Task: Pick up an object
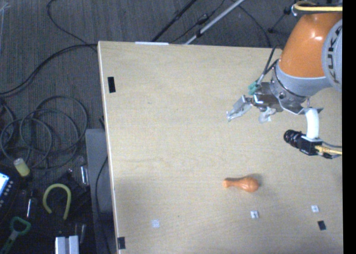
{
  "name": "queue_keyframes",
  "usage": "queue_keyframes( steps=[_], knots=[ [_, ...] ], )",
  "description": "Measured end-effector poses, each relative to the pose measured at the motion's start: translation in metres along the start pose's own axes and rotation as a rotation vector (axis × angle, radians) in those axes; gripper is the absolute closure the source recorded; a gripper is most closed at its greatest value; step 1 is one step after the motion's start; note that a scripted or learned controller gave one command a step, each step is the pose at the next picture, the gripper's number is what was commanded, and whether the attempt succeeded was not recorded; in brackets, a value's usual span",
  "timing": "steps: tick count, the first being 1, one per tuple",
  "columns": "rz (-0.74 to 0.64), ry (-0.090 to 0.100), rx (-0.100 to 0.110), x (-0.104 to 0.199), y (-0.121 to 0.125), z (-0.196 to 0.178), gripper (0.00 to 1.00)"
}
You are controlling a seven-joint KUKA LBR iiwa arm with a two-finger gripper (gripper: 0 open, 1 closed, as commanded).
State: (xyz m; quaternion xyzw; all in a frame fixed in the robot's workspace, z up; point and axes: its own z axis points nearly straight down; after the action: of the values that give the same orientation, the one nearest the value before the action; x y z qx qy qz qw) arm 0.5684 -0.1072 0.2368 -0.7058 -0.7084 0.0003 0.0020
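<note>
The grey arm with its big orange band (pixel 311 44) came in from the right side and sat over the upper right part of the light wooden table (pixel 167 136). Its small silvery claw (pixel 245 109) pointed off to the left, hanging above bare tabletop, and honestly I couldn't tell whether it was spread or pinched together; the view was too blurry there. Nothing was visibly caught in it, anyway.

The only real candidate for picking was a little orange pear-shaped object (pixel 243 184), fat end to the right and thin neck to the left, lying flat on the table toward the lower right. It sat well apart from the claw, below it in the view.

A black cylindrical bit (pixel 297 139) hung just under the wrist. A few small black and pale markers were stuck on the tabletop, and off the left edge the grey carpeted floor (pixel 50 41) was a mess of black cables (pixel 39 130).
</note>
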Motion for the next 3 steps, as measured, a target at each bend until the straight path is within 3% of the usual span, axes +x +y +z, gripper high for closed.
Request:
queue_keyframes(
  steps=[1,2,3],
  knots=[
    [0.042,-0.002,-0.001,-0.067,0.014,-0.001,0.00],
    [-0.067,-0.007,-0.001,-0.105,0.076,0.050,0.00],
    [-0.218,-0.006,-0.001,-0.116,0.100,0.146,0.00]
  ],
)
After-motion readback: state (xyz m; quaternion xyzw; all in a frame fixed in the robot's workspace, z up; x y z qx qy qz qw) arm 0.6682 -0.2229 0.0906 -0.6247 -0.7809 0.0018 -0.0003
